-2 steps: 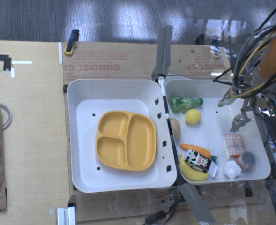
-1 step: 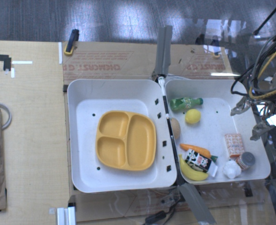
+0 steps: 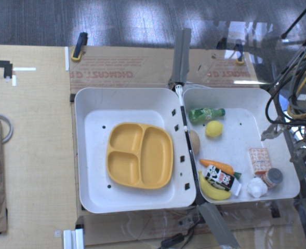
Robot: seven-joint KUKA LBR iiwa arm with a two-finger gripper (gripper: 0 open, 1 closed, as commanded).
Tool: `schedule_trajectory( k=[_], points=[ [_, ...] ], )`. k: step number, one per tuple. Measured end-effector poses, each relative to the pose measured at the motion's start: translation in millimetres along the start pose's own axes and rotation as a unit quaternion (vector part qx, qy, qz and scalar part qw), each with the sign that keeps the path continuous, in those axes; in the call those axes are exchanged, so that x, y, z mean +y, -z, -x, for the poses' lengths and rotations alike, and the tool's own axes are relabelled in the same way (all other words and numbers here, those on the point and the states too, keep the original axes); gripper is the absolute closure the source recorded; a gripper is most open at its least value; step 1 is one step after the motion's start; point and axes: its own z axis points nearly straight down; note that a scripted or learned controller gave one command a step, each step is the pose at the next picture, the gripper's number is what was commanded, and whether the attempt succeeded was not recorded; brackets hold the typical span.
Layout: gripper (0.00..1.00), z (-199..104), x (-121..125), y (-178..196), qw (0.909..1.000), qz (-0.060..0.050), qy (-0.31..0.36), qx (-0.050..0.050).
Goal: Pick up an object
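Note:
The right bin (image 3: 246, 115) holds several small items. A green bottle (image 3: 205, 114) lies near its back left, with a yellow lemon (image 3: 213, 129) just in front of it. A brownish egg-shaped item (image 3: 194, 141) rests against the left wall. Along the front lie an orange carrot (image 3: 217, 166), a black-and-white carton (image 3: 220, 178) and a banana (image 3: 213, 190). At the front right sit an orange-and-white box (image 3: 259, 160), a white lump (image 3: 256, 188) and a small jar (image 3: 273, 177).
The left bin (image 3: 90, 139) contains a yellow divided plate (image 3: 140, 155). A grey divider post (image 3: 181, 58) rises behind the seam between the bins. Cables and grey hardware (image 3: 293, 108) crowd the right bin's far right side. Cardboard (image 3: 121, 66) lies behind the bins.

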Motion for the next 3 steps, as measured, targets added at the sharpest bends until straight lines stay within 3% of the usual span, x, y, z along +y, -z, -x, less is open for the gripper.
schedule_trajectory(
  k=[1, 2, 3],
  points=[
    [0.00, -19, 17, 139, 0.9891, 0.000, 0.147, -0.001],
    [0.00, 11, -13, 66, 0.9269, 0.001, 0.375, -0.001],
    [0.00, 57, -58, 22, 0.8829, 0.001, 0.470, -0.001]
  ],
)
